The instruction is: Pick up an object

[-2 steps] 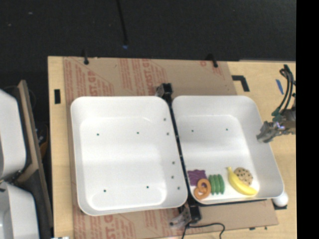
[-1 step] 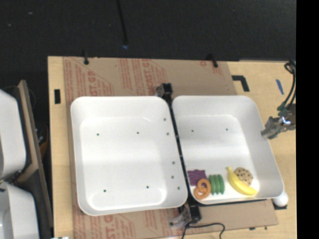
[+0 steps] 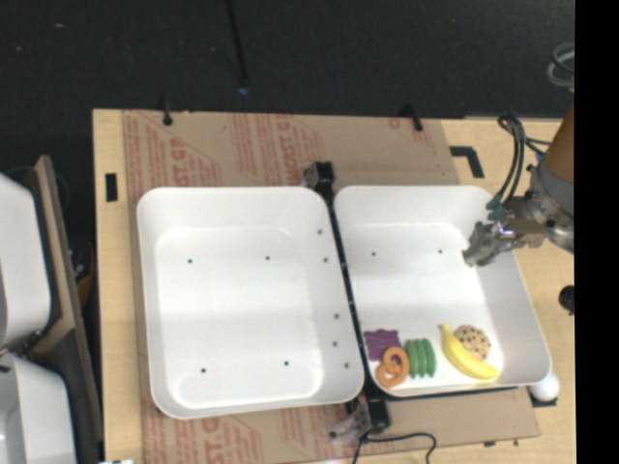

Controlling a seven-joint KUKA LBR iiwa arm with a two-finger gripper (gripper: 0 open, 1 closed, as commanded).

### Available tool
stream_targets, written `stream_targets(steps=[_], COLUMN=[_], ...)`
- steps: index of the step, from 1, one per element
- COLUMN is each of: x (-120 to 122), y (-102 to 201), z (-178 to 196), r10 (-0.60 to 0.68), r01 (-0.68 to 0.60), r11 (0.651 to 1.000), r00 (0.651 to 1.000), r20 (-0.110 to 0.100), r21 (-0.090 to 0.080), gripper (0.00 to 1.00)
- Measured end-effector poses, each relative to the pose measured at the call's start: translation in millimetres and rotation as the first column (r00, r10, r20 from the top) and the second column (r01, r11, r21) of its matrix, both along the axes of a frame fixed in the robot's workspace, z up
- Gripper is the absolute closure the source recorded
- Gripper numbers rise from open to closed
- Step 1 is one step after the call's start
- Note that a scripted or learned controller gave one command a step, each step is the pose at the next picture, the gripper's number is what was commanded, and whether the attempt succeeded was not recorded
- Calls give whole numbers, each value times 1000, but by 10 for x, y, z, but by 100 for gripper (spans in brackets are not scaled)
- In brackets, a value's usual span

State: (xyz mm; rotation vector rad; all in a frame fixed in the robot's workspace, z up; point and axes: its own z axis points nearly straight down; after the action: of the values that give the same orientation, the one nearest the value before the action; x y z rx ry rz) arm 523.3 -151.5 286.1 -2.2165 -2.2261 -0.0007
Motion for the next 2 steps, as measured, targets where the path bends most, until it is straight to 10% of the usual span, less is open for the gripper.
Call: stream_targets(steps=[2], x=[337], y=[1031], z=[-24], r10=[-1], r01=[1], r11=[1000], r00=[1000], r20=[0], r21=[0], gripper=[100])
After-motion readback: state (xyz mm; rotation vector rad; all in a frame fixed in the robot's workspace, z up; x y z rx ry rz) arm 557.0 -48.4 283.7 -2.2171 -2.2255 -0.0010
